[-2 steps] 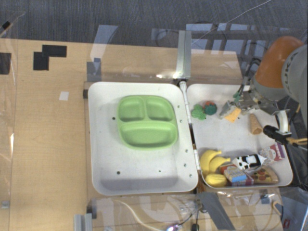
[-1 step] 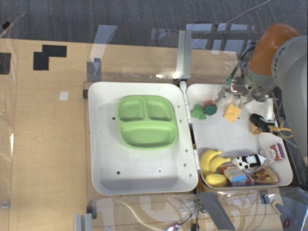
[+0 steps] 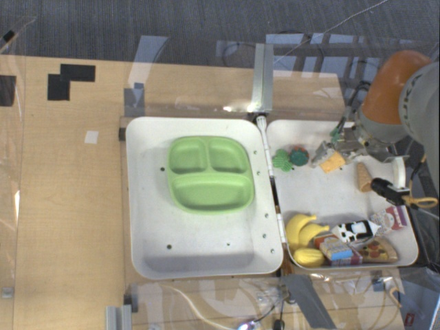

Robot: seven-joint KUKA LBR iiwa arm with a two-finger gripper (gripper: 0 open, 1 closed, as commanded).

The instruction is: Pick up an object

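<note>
In the left bin (image 3: 148, 184) the green divided plate (image 3: 210, 172) fills the middle; bare floor runs wide at its 6 o'clock, narrower at 9 and 3 o'clock; the right bin (image 3: 323, 199) is crowded round its edges: two green pieces (image 3: 289, 159) at 10 o'clock, a yellow wedge (image 3: 333, 164) at 12 with the gripper (image 3: 335, 150) just beside it, a cone (image 3: 363, 177) at 2 o'clock, bananas (image 3: 305, 235) at 7 o'clock, a black-and-white toy (image 3: 353, 231) and flat packets (image 3: 354, 253) from 6 to 5 o'clock; its centre lies open; the arm (image 3: 402, 95) overhangs the 1 o'clock corner.
</note>
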